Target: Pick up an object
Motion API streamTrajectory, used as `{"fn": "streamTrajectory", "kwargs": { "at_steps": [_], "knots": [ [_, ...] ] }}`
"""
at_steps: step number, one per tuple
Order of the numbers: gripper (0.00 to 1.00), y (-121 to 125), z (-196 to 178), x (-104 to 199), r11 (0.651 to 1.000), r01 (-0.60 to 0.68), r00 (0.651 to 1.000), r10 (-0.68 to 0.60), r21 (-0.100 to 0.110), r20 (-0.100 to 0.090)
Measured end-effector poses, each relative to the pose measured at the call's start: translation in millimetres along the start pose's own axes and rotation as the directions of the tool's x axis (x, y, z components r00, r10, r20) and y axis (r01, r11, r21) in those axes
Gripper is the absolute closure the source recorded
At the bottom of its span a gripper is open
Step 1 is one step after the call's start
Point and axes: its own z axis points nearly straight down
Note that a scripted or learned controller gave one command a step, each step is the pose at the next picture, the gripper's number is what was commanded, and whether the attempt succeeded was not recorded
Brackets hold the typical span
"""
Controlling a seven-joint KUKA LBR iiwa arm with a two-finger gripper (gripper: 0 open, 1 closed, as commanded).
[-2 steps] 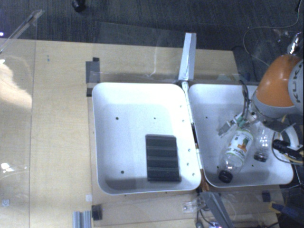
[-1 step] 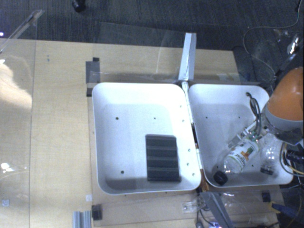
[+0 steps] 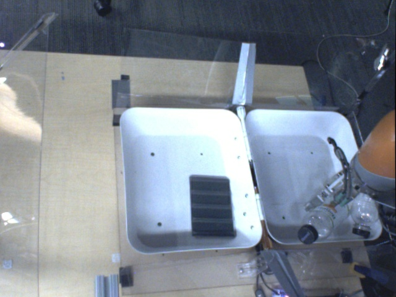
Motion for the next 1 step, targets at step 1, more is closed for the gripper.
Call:
{"fn": "streamTrajectory", "kwargs": {
  "at_steps": [1],
  "knots": [
    [1.00, 4.7, -12.5, -0.9, 1.000, 0.000, 1.000, 0.000, -0.007, 0.004]
  ]
}}
